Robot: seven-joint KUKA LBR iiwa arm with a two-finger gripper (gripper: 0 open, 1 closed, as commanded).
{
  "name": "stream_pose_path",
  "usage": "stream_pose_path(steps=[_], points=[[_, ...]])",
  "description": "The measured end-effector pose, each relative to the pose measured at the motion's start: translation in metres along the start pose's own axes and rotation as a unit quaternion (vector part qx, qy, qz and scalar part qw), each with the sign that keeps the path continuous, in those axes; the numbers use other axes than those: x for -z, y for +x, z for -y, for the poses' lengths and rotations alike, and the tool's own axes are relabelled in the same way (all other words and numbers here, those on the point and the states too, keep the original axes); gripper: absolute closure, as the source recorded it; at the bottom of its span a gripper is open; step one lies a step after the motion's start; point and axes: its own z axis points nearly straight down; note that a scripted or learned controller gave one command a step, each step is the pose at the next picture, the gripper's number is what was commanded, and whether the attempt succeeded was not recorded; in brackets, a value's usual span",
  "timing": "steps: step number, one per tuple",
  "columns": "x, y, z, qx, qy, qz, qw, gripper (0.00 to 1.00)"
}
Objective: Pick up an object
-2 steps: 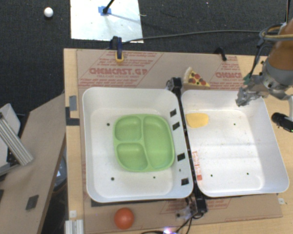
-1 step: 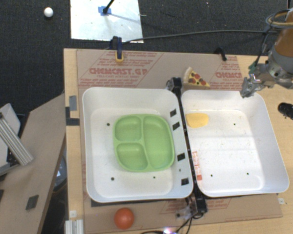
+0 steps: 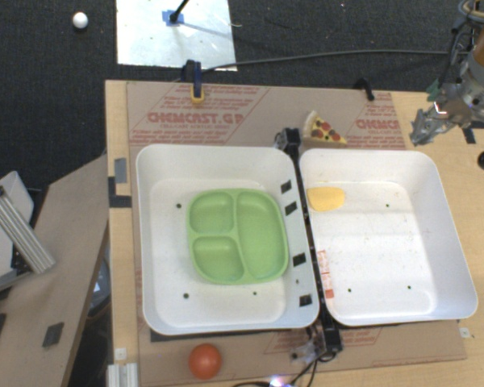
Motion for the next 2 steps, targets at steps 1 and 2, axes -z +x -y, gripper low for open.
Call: stream_pose_path(steps=[1, 2], points=[[-0.003, 0.04, 0.026, 0.001, 0.004, -0.001, 1.0, 1.0], [-0.018, 0.093, 0.042, 0.001, 0.005, -0.002, 1.0, 1.0]])
